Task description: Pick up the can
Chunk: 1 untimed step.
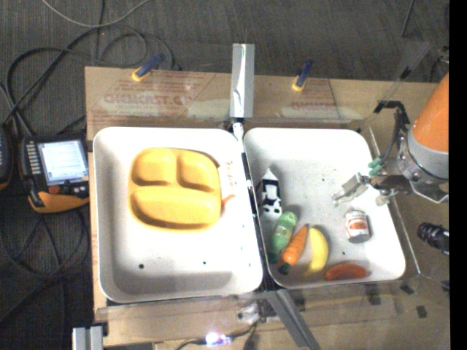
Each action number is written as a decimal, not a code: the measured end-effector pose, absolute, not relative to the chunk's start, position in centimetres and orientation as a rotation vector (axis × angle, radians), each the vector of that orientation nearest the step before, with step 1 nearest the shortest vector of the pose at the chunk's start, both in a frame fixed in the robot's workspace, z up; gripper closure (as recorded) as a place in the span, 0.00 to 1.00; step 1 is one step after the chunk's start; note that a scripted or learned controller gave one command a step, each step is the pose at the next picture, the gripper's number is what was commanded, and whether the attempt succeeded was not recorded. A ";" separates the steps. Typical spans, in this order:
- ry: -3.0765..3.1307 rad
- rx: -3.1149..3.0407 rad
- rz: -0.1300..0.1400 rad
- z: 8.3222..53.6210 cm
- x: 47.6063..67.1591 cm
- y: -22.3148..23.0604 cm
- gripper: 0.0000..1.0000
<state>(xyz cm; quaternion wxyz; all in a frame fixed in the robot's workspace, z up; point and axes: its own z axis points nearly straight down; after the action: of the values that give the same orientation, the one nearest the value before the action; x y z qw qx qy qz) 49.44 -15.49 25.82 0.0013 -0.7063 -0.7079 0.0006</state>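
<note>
The can (357,225) is small, red and white with a silver top, and stands in the right bin (314,148) near its right wall. My gripper (348,189) hangs just above and slightly left of the can, reaching in from the right. It is open, with nothing between its fingers. A short gap separates the can from the fingertips.
In the right bin a black-and-white cow toy (271,195), a green bottle (283,229), a carrot (295,246), a banana (317,249) and a red sausage-like item (345,271) lie left of and below the can. The left bin (117,261) holds a yellow divided plate (176,188).
</note>
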 end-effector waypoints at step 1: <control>-2.237 -2.202 0.002 19.2 48.4 -20.7 0.00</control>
<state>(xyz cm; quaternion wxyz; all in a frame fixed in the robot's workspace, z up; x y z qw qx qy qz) 48.38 -20.74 19.21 0.0012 -0.7015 -0.7127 0.0005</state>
